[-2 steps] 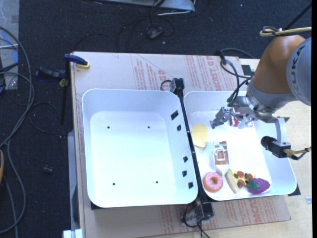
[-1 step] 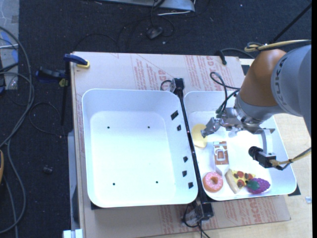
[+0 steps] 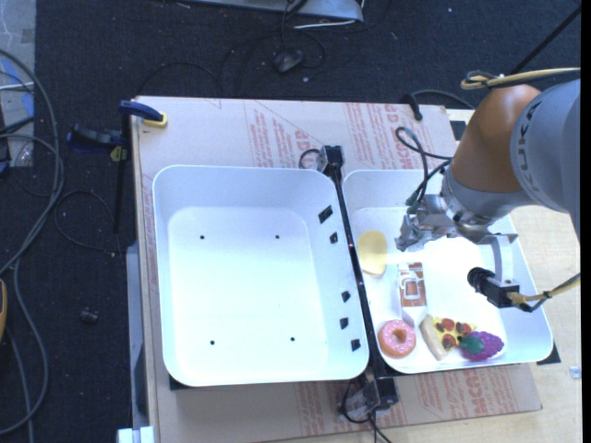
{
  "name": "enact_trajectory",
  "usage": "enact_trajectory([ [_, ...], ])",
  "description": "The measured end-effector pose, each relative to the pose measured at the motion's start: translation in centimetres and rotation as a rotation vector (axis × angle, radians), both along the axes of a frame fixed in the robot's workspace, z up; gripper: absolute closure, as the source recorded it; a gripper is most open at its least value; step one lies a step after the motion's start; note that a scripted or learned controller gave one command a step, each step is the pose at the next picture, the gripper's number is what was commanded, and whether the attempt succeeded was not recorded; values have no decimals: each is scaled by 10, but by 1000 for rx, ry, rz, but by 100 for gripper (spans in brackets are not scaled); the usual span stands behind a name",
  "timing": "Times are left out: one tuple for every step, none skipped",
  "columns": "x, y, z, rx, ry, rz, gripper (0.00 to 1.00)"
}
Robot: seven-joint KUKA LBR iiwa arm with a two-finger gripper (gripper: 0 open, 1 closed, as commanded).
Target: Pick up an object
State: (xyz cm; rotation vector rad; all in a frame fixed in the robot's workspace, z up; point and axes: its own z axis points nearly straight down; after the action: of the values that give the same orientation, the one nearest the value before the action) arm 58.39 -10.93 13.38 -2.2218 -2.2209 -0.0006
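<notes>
A: Pale cardboard sheeting covers the bench, red print running across it, and on it sit 2 white bins side by side. The left bin is the biggest white shape here, with 4 small dark dots on its floor.

B: And the arm?

A: Grey, with its orange band bulging in from the right. It hangs over the right bin, and the gripper sits low over the upper middle of that bin, just right of the black divider between the 2 bins.

B: Spread or pinched?

A: I cannot tell; the tips are a small dark-and-silver tangle from this angle, and nothing is visible between them.

B: So where are the objects?

A: All in the right bin. A pale yellow piece lies just beside the divider, near the gripper, lower left of it. Below that stands a small red and white carton. Along the bin's near edge runs a row: a pink doughnut at the left, then a pizza slice, then a purple grape bunch touching the slice.

B: Anything smaller?

A: A blue and yellow clamp at the bench's far left corner.
</notes>
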Motion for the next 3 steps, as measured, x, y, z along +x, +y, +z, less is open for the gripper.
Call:
enact_trajectory([
  [-1, -4, 43, -1, -3, 0, 100],
  [-1, -4, 95, -1, -4, 1, 100],
  [-10, 50, 86, 1, 1, 5, 100],
])
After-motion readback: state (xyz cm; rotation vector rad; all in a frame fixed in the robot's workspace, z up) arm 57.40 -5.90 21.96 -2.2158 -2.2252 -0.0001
